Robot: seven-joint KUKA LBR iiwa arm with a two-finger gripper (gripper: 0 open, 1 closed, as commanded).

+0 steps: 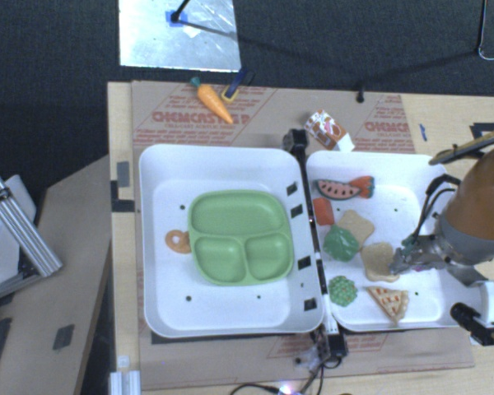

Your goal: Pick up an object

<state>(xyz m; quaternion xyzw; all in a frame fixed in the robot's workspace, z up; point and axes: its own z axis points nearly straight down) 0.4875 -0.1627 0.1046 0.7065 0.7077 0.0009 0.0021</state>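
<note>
In the right bin point(428, 319) lie several toy foods: a watermelon slice point(344, 188), a small red piece point(323, 212), a tan bread slice point(358, 226), a dark green lump point(341, 243), a round tan biscuit point(378, 261), a green broccoli piece point(342, 290) and a waffle-patterned wedge point(388, 301). My gripper point(405, 259) reaches in from the right and hangs low at the right edge of the biscuit, close to or touching it. Nothing is visibly lifted.
The left bin point(160, 303) holds a green divided plate point(239, 235) and a small orange pretzel point(178, 241). Behind the bins on the cardboard lie a toy carrot point(214, 103) and a small packet point(328, 130). The arm's orange band point(482, 204) stands over the right bin's right side.
</note>
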